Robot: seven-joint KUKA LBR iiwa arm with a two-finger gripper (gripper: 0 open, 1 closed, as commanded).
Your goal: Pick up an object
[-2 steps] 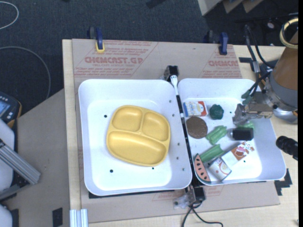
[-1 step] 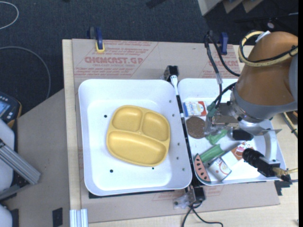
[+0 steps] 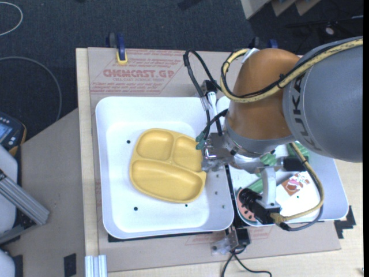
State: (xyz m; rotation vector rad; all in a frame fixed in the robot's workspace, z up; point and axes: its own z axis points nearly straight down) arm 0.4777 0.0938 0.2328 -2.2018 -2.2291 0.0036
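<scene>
Yellow divided tray (image 3: 167, 172) lies flat in the left bin (image 3: 109, 154), a little right of the bin's middle, its three shallow compartments facing up and its right rim close to the wall that the two bins share; the arm (image 3: 328, 97) reaches in from the right and hangs its wrist over that shared wall, so the gripper (image 3: 212, 152) sits just at the tray's right edge, touching or nearly so; whether it is spread or closed, or has hold of anything, you cannot make out from this slanted view, because the orange band and wrist cover it from above. In the right bin (image 3: 340, 203) a printed card with a red figure (image 3: 295, 184) lies flat, half hidden under the arm. You should watch the rim first: the tray looks broad, smooth and shallow, so a pinch on one edge would likely be thin and off-balance, and the tray could tip, swing or slide free as it rises; a descent a shade too far right may strike the bin wall instead, and one too far left may merely shove the tray across the slick white floor; a closure on empty air is just as possible.
</scene>
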